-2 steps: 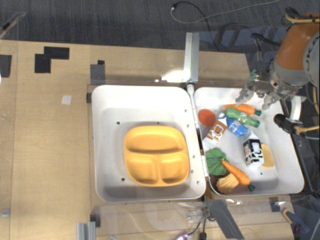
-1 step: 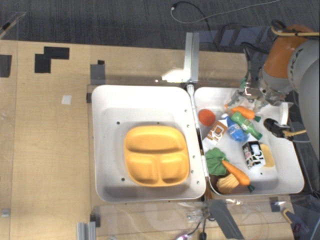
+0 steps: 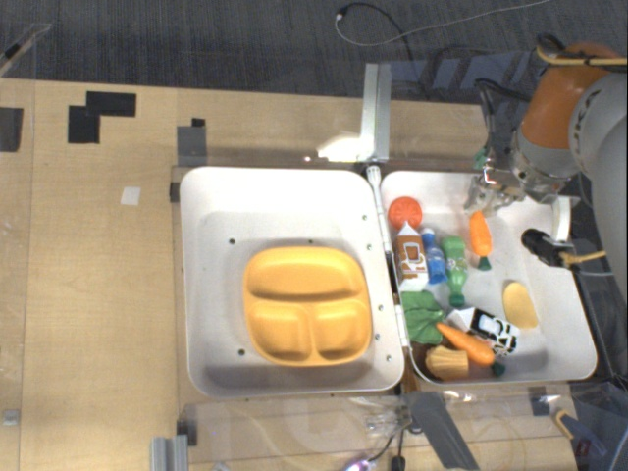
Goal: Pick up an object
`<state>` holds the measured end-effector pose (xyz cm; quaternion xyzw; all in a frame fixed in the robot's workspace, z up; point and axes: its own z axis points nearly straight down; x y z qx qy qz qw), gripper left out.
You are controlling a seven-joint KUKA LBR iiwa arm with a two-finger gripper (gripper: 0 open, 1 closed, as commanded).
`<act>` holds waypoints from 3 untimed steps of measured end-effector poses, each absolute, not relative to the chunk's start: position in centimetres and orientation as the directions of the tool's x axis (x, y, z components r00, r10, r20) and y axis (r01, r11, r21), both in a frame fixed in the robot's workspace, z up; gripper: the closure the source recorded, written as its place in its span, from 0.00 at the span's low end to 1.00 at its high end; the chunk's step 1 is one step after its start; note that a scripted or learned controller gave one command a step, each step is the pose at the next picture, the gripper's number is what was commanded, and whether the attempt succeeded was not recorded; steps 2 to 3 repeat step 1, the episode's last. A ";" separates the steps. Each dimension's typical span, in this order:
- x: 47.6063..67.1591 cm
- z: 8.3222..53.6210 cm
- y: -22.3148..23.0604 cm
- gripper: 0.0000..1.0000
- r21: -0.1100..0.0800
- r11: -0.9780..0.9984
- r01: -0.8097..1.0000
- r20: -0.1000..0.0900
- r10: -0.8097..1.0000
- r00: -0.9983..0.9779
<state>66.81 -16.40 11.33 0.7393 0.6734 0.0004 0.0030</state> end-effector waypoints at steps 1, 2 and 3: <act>67.1 20.1 -8.4 1.00 0.007 -0.021 1.000 0.000 1.000 0.021; 67.1 20.1 -8.4 1.00 0.007 -0.021 1.000 0.000 1.000 0.021; 67.1 20.1 -8.4 1.00 0.007 -0.021 1.000 0.000 1.000 0.021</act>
